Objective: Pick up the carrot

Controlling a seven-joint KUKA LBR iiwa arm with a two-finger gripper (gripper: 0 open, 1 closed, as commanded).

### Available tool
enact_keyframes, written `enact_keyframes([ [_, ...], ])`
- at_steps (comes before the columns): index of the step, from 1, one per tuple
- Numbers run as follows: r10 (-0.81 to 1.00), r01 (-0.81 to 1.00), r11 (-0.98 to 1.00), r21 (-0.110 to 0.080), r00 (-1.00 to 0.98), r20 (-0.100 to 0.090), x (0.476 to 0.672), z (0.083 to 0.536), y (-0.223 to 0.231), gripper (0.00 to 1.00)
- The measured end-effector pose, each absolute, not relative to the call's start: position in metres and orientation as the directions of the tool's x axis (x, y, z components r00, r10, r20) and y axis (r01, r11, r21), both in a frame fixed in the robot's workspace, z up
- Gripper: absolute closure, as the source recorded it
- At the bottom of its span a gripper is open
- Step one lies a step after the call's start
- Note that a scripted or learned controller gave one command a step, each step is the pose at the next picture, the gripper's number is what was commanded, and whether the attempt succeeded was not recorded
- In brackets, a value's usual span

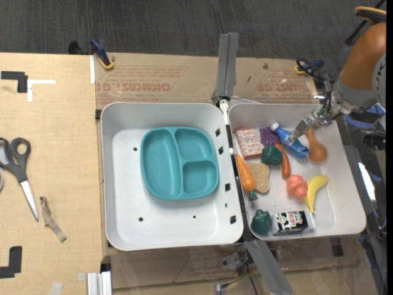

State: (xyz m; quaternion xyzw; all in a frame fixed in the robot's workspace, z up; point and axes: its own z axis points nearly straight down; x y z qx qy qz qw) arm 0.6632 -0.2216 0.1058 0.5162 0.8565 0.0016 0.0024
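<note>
You have even, bright overhead light. The white bins (pixel 116 183) glare mildly and cast soft, short shadows. Focus is fairly sharp centrally; the arm (pixel 362 60) at right is slightly blurred. The upper floor is dim.

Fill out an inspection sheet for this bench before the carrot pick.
Surface: two shallow white plastic bins side by side on a cardboard-covered bench.
Job's things: orange tapered carrot lies at the right bin's left wall, untouched.
Clutter: teal divided plate in left bin; yellow banana, green pepper, small milk carton in right bin.
Pincer: over the right bin's far side, apart from the carrot.
Cables: nothing seen.
Surroundings: grey-handled scissors on the left board.
</note>
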Motion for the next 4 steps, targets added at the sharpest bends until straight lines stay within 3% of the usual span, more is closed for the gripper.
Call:
enact_keyframes([
  [1,0.882,0.882,0.471,0.015,-0.471,-0.02,0.666,0.116,-0.222,1.0],
  [2,0.964,0.964,0.266,0.0,-0.266,-0.002,0.594,0.284,-0.222,1.0],
  [3,0.963,0.963,0.27,-0.002,-0.27,0.0,0.522,0.2,-0.222,1.0],
  [4,0.963,0.963,0.27,-0.001,-0.27,0.0,0.522,0.2,-0.222,0.0],
])
